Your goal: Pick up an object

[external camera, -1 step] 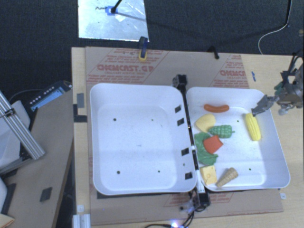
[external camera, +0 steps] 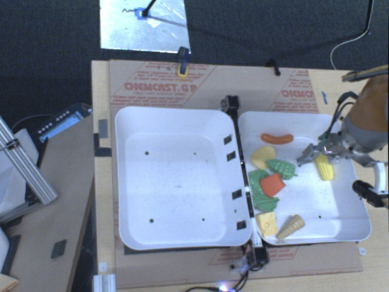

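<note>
Two white bins are seen side by side: the left bin point(external camera: 176, 178) and the right bin point(external camera: 340, 224), where toy foods are clustered, among them a sausage point(external camera: 277, 139) and a corn cob point(external camera: 326, 168). The gripper point(external camera: 319, 152) is positioned low beside the corn cob; whether it is parted or closed cannot be told.

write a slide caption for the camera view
Arm's claw over the right bin beside a corn cob; toy foods cluster near the divider.

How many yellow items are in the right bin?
3: a corn cob beside the gripper, a pale yellow piece near the divider, a cheese wedge at the front. The arm may hide others.
</note>
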Motion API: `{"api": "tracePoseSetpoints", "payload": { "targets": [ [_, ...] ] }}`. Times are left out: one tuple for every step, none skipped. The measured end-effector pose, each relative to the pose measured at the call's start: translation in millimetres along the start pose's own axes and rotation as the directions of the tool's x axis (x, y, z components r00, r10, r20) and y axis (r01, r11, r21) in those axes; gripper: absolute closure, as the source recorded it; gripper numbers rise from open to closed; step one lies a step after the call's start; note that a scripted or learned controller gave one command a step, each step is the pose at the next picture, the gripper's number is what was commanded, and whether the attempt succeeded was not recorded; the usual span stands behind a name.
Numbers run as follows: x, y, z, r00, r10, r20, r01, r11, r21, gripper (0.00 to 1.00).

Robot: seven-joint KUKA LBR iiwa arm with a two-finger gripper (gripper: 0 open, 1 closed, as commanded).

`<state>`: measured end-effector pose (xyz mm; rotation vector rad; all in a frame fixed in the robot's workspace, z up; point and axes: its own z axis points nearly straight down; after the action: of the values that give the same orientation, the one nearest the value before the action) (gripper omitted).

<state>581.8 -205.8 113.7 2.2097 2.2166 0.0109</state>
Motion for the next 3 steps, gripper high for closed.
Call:
{"api": "tracePoseSetpoints", "payload": {
  "targets": [
    [0, -1, -8, 1.0, 0.0, 0.0, 0.0, 1.0, 0.003, 1.0],
    [24, -58, 22, 1.0, 0.003, -0.006, -0.003, 1.0, 0.02, 1.0],
    [63, -97, 29, 1.0, 0.001, -0.006, -0.001, 1.0, 0.016, 1.0]
  ]
}}
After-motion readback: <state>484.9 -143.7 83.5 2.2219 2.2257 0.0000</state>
